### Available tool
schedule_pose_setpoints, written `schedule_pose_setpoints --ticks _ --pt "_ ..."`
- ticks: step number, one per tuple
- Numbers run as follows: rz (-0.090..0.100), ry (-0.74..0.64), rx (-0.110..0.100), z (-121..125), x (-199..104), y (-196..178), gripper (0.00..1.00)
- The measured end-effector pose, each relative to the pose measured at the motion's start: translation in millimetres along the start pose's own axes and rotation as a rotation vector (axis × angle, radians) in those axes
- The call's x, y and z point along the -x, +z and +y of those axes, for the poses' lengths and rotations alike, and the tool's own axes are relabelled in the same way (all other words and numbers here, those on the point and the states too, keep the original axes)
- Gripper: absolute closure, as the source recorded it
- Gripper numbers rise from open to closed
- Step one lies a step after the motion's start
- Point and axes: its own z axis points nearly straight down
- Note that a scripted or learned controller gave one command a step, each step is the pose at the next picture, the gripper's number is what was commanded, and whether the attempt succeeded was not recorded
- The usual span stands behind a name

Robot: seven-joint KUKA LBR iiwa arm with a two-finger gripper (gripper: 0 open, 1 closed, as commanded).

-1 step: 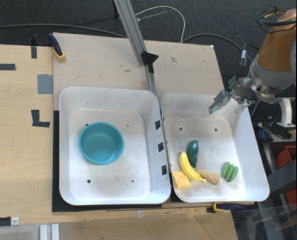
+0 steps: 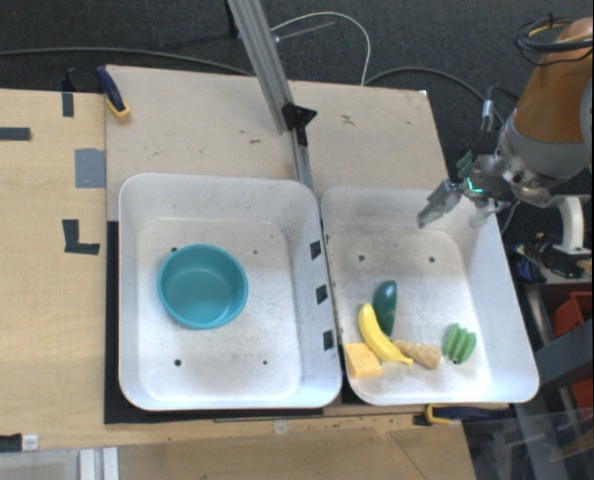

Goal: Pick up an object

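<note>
In the right bin (image 2: 482, 268) lie a yellow banana (image 2: 379, 335), a dark green oval object (image 2: 384, 299), a yellow block (image 2: 362, 360), a tan lumpy piece (image 2: 421, 353) and a small green ridged item (image 2: 460, 343), all grouped near the front. My gripper (image 2: 445, 206) hangs over the bin's far right part, well back from these objects. Its fingers are open with nothing between them.
A teal bowl (image 2: 203, 285) sits in the left bin (image 2: 137, 268). A grey metal pole (image 2: 267, 53) slants down to the divider between the bins. Cables run across the dark floor behind the bench.
</note>
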Motion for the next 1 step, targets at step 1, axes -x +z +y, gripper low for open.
schedule_pose_setpoints --ticks 1 --pt "0.000 0.001 -0.006 0.3 -7.4 62.8 0.00"
